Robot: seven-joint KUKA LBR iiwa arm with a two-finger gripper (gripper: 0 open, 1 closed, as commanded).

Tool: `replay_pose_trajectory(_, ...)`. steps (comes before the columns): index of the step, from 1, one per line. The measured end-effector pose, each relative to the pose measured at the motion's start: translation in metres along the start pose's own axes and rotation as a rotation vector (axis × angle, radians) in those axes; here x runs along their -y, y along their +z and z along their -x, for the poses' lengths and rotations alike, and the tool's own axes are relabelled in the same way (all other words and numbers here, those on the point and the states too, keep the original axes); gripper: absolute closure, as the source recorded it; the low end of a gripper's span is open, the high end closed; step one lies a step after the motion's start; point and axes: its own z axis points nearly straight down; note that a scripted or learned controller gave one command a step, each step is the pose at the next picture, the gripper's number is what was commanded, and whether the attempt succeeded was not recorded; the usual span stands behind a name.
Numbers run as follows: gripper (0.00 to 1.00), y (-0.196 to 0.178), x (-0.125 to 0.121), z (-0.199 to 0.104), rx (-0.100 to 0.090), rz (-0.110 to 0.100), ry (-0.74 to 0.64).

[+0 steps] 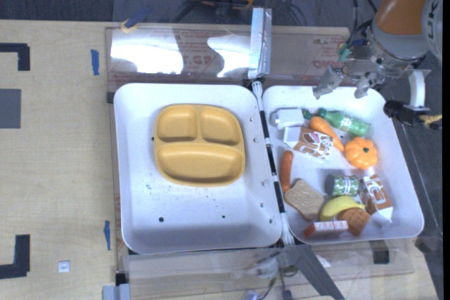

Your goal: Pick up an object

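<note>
Camera view showed my gripper (347, 86) spread open and empty, the green bottle (344, 123) just below likely light, slippery; best pinched mid-body.

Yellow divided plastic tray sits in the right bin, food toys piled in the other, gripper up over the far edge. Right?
Not quite. The camera view shows the yellow divided plastic tray in the left white bin; the food toys fill the right white bin. The gripper does hover over that bin's far edge.
</note>
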Motion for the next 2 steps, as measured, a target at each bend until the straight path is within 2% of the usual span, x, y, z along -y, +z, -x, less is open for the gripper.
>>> replay_pose_trajectory(1,0.0,0.1153,0.0118,0.0096,0.002,0.006,0.216)
replay_pose_trajectory(2,1.0,0.1059,0.0114,0.0095,0.003,0.008,0.215)
